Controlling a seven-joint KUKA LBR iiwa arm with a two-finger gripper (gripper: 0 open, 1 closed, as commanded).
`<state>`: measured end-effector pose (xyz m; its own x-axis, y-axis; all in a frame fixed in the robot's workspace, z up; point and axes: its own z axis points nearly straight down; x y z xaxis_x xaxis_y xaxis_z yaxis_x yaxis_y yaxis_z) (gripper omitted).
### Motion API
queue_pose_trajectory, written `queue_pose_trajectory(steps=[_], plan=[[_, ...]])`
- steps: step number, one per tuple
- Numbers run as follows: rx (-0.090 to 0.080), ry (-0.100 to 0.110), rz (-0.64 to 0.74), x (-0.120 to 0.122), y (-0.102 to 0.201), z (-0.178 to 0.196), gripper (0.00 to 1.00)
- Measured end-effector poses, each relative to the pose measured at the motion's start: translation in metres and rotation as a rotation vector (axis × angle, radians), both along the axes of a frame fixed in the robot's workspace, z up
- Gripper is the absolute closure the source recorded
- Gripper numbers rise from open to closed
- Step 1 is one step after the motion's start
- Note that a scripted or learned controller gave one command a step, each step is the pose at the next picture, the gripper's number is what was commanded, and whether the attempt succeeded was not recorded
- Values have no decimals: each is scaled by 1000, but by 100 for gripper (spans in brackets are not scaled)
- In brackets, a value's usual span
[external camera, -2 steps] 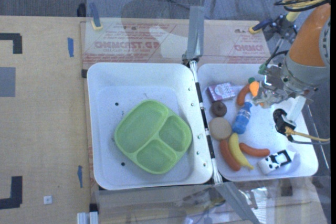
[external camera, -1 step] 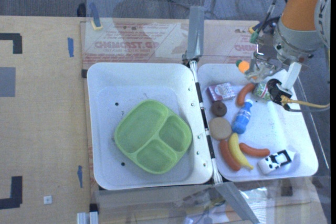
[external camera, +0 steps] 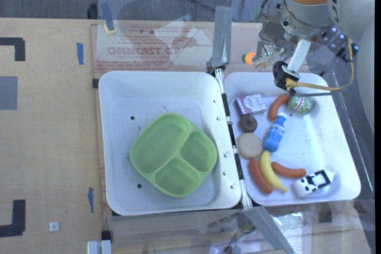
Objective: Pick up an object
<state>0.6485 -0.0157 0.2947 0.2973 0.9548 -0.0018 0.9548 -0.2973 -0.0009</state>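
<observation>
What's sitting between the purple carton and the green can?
One sausage lies slanted between the purple carton and the green can, seen in the camera view.

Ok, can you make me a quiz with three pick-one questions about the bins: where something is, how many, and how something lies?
1. Where is the green plastic divided tray?
A) on the wooden bench
B) in the view's left white bin
C) in the robot's hand

2. How many hollows does the tray have?
A) two
B) three
C) five

3. How is the blue plastic bottle with the white cap placed?
A) lying on its side
B) standing on its cap
C) hanging in the air

Answers: B, the tray rests on that bin's floor; B, three hollows show in it; A, its whole length lies along the bin floor.
</observation>
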Motion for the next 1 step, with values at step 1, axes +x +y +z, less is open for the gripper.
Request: queue_pose_trajectory(steps=[1], plan=[[-1,-1,72,14,26,16,100]])
